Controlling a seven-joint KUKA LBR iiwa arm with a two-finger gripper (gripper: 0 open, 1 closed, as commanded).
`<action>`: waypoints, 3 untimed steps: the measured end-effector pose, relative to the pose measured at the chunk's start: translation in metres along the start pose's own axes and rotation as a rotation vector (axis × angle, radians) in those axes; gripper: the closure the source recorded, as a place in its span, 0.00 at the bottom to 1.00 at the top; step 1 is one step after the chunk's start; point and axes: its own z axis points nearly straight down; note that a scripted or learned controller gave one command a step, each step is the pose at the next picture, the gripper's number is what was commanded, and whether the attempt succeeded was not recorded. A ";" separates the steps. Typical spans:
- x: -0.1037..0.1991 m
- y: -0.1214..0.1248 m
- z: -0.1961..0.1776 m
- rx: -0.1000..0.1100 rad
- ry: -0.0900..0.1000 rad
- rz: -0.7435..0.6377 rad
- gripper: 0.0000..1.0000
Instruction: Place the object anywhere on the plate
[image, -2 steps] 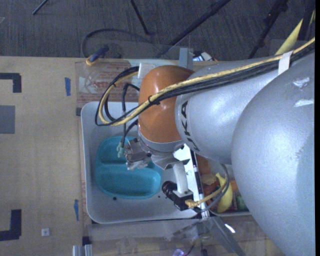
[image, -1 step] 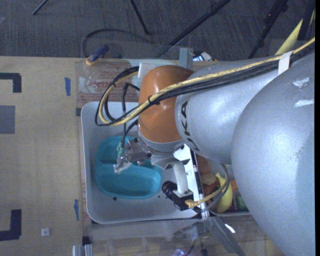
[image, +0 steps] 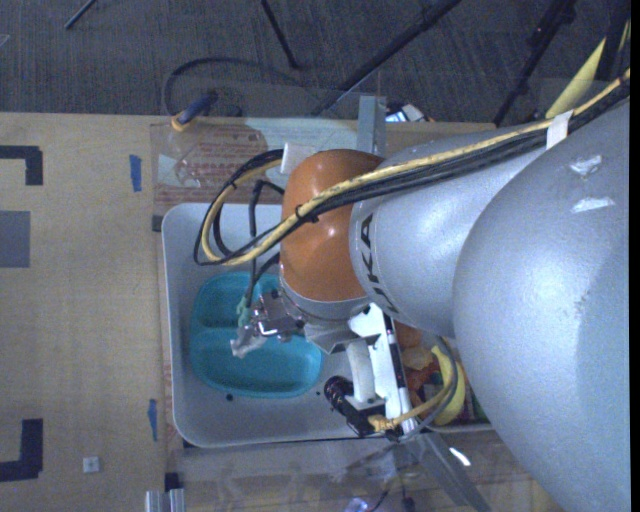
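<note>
A teal plate (image: 225, 360) with two compartments lies in the left white bin (image: 205, 425). My gripper (image: 250, 328) hangs over the plate's right half, near the ridge between the compartments. A small green bit (image: 243, 310) shows at the gripper's tip; whether it is held is unclear. The orange band (image: 320, 230) and the grey arm hide the plate's right edge.
The arm covers most of the right side. Below it in the right bin I glimpse a yellow banana-like thing (image: 455, 395) and something orange-red (image: 410, 340). Black and yellow cables (image: 215, 225) loop over the left bin's upper part. Brown bench surface (image: 80, 300) lies to the left.
</note>
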 end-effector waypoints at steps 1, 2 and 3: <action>-0.016 0.021 0.035 0.001 0.001 0.149 0.00; -0.016 0.021 0.025 0.002 0.001 0.150 1.00; 0.003 0.036 0.069 0.000 0.001 0.328 1.00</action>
